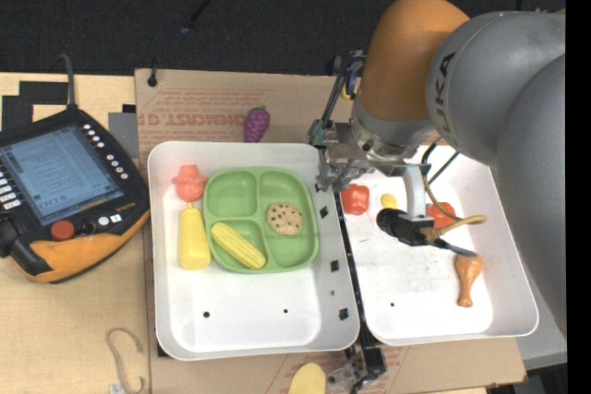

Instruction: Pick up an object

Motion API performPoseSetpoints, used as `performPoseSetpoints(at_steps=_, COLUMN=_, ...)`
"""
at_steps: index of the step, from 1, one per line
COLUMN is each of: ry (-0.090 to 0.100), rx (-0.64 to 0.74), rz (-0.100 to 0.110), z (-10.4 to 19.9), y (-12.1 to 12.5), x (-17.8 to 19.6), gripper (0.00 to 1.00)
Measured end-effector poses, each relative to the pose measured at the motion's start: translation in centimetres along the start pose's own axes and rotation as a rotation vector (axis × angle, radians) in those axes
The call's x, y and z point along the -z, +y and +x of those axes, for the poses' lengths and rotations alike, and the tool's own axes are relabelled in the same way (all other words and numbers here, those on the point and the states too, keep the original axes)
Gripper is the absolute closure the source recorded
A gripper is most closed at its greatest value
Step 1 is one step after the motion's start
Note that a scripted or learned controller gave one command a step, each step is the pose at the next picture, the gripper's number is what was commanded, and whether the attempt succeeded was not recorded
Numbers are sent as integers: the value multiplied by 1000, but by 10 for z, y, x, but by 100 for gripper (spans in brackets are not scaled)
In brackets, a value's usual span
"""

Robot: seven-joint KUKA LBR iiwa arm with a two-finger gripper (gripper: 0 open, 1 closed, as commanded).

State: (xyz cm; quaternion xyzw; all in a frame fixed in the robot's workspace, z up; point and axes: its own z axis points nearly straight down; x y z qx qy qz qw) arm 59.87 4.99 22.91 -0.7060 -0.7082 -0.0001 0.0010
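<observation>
The gripper (334, 173) hung over the right bin's (503, 314) upper left corner, just beside a small red toy (355, 197); whether it was open or closed could not be told. A toy drumstick (468, 276) lay nearer the bin's right side.

My light wooden bench (74, 328) carries two shallow white plastic bins (240, 328) side by side at frame centre, a brown cardboard sheet (212, 106) beneath them, and an orange-and-black control pendant (65, 189) at left.
</observation>
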Motion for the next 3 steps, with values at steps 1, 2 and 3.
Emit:
performPoseSetpoints(at_steps=1, ry=-1, rx=-1, rz=3, z=44, y=-1, x=-10, gripper=100)
performPoseSetpoints(at_steps=2, ry=-1, rx=-3, rz=1, z=57, y=-2, x=3, gripper=100)
performPoseSetpoints(at_steps=3, ry=-2, rx=-3, rz=3, z=54, y=-9, x=4, gripper=100)
